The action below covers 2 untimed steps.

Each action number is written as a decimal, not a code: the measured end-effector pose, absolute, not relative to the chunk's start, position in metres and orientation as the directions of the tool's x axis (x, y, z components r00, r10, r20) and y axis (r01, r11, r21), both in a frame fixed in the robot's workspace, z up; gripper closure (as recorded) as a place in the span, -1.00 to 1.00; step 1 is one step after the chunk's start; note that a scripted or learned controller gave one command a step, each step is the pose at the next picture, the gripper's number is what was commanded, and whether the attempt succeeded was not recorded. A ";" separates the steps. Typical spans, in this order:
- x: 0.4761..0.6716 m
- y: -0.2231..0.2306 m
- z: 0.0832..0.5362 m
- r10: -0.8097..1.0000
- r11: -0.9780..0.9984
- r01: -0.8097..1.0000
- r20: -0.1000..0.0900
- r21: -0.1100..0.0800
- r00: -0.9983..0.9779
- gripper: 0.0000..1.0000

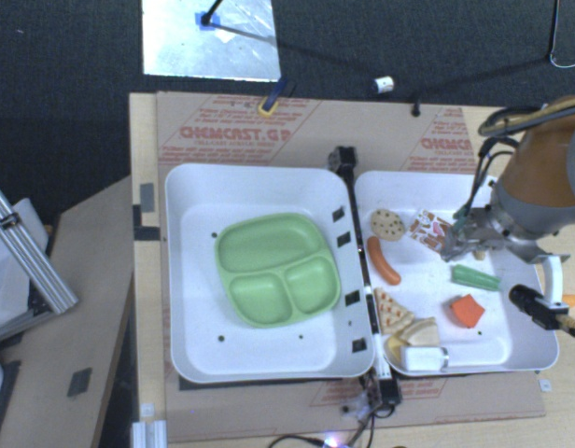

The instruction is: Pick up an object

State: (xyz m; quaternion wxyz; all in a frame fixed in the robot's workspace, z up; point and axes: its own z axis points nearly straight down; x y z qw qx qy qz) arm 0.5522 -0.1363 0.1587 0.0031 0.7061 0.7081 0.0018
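Gripper (462, 241) hangs low in the right bin (525, 357), just above the green piece (475, 276); its grip state cannot be told. Nothing looks lifted yet.

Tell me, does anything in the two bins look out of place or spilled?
Nothing stands out. The green tray lies flat in the left bin. The toy foods, such as the hot dog and the cookie, lie loose in the right bin.
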 end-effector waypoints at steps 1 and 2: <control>0.554 -0.143 0.221 1.000 0.004 1.000 -0.002 0.006 -0.004 1.00; 0.555 -0.143 0.225 1.000 0.004 1.000 -0.001 0.003 -0.004 1.00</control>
